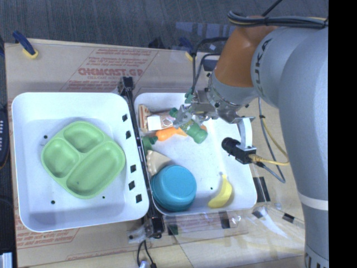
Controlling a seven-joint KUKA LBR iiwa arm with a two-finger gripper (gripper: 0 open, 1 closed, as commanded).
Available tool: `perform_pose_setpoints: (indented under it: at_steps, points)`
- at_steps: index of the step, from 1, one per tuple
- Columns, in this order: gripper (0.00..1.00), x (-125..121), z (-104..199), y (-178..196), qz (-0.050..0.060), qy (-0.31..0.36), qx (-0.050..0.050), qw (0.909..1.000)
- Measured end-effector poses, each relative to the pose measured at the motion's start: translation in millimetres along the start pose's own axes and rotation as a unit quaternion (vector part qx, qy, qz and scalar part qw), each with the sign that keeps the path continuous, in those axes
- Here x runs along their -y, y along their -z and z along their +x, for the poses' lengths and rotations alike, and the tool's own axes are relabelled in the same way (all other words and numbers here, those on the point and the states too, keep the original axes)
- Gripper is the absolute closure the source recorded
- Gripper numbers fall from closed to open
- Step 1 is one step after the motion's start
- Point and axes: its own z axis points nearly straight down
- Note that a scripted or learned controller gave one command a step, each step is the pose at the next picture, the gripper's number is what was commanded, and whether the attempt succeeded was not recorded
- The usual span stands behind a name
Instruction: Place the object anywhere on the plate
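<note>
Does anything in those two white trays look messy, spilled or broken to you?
Nothing looks spilled or broken. The right bin is simply cluttered: a blue bowl upside down, a banana, and an orange piece and green piece jumbled under the end effector. The green plate lies flat in the left bin.

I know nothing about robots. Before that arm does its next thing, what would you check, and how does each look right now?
1. Green divided plate sits flat in the left bin, nothing on it: ok.
2. Hand is over the right bin, above the orange item and green item: ok.
3. Something held between the fingers: cannot tell.
4. Blue bowl and banana lie apart from the hand: ok.
5. Way across the divider between bins looks open: ok.
</note>
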Motion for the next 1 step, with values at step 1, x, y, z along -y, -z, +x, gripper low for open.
perform_pose_setpoints:
  at_steps: [1]
  points:
    - [0.00, 0.0, -0.1, 0.1, 0.000, 0.000, 0.000, 1.0000]
